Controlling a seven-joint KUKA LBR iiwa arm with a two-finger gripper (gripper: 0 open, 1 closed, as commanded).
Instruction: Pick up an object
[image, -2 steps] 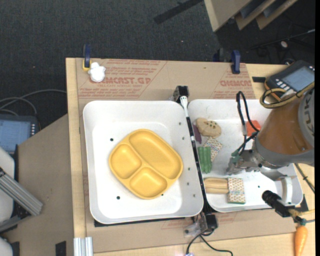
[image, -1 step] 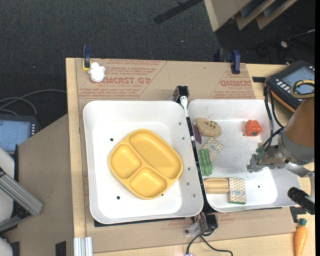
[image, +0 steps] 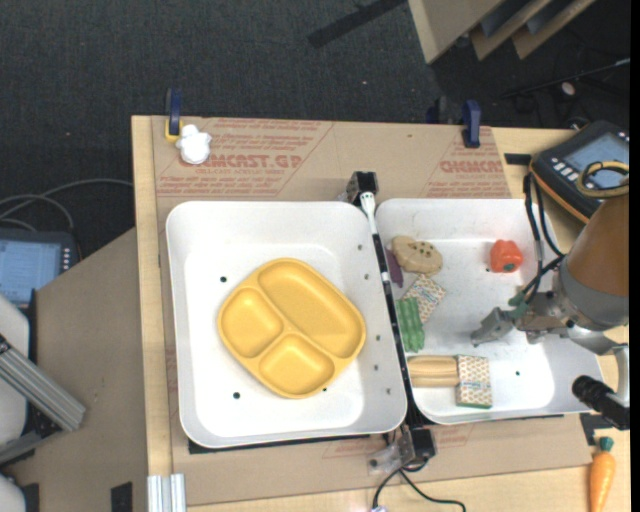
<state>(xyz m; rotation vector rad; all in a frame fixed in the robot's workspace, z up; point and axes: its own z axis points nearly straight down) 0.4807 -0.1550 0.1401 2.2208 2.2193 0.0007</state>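
Camera view: left bin (image: 190, 300) holds a yellow divided plate (image: 290, 325) at centre; right bin (image: 540, 390) holds a tan cookie-like piece (image: 416, 256) at 11 o'clock, an orange object (image: 505, 256) at 1 o'clock, a green strip (image: 411, 324) and a patterned packet (image: 428, 297) at 9 o'clock, a wooden block (image: 432, 371) and a second packet (image: 474, 381) at 7 o'clock. Arm enters from 3 o'clock, gripper (image: 497, 328) low over bare bin floor near centre, well apart from each object. Whether the fingers are spread or closed: cannot tell; nothing visibly between them.
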